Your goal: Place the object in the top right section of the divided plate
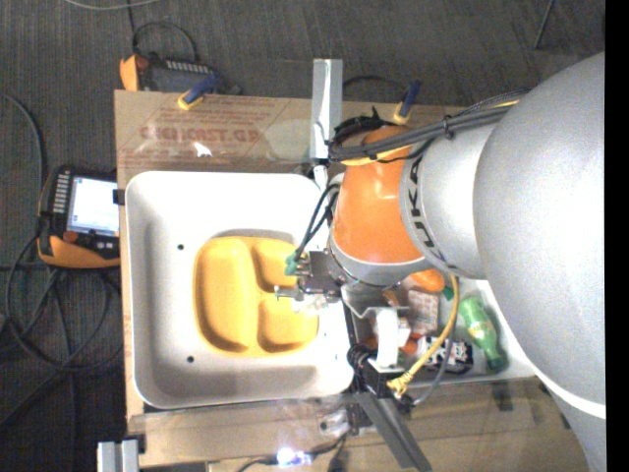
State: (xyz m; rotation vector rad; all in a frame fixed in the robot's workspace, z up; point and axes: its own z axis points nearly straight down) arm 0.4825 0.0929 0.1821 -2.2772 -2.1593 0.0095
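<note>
A yellow divided plate point(228, 298) lies in the left white bin point(152, 264), with one large section on its left and two smaller ones on its right. My gripper point(307, 285) hangs over the plate's right rim, near the ridge between the two smaller sections. The grey and orange wrist point(378, 219) hides most of the gripper from above. I cannot make out any object held at the gripper. The plate's visible sections look bare.
The arm covers most of the right bin. A green object point(482, 330), an orange item point(428, 281) and a small packet point(425, 309) peek out beneath it. A cardboard sheet point(216, 136) lies behind the left bin, and a handheld pendant point(84, 214) sits at the far left.
</note>
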